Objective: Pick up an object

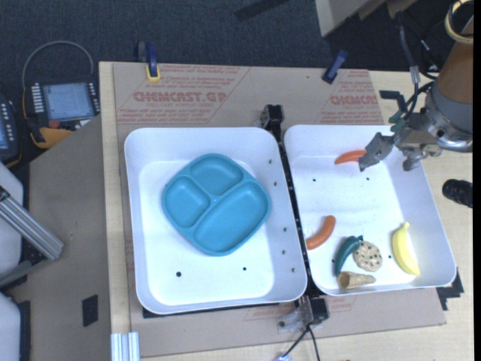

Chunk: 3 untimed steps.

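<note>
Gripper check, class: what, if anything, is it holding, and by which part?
It cannot be told. The gripper sits right at one end of the small orange carrot-like piece in the right bin, but no grip is visible.

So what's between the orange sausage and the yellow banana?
In the camera view, a teal pepper and a round cookie lie between the orange sausage and the yellow banana, in the right bin.

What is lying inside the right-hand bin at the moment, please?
The right bin holds a yellow banana, an orange sausage, a round cookie, a teal piece and a cone. The pincer partly covers another orange item.
</note>
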Motion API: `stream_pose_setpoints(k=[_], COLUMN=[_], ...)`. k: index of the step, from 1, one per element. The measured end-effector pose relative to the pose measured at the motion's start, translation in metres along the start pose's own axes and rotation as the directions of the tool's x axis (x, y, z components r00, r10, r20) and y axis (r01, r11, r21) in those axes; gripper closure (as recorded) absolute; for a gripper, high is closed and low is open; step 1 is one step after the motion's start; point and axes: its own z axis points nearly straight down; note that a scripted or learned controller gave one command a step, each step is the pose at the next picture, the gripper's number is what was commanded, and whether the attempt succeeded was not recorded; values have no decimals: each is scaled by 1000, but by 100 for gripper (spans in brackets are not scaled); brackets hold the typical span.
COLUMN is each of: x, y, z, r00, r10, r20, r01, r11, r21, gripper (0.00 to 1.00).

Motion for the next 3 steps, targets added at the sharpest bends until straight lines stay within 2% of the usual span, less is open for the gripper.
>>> stream_pose_setpoints(k=[1, 2, 3], x=[0, 1, -3], y=[2, 2, 8], z=[-6, 34, 95], r00=[1000, 1000, 1000], r10=[-3, -2, -2], r20=[2, 2, 1], r01=[3, 2, 2], r11=[1000, 1000, 1000], r21=[-12, -11, -6], gripper=[0, 0, 0])
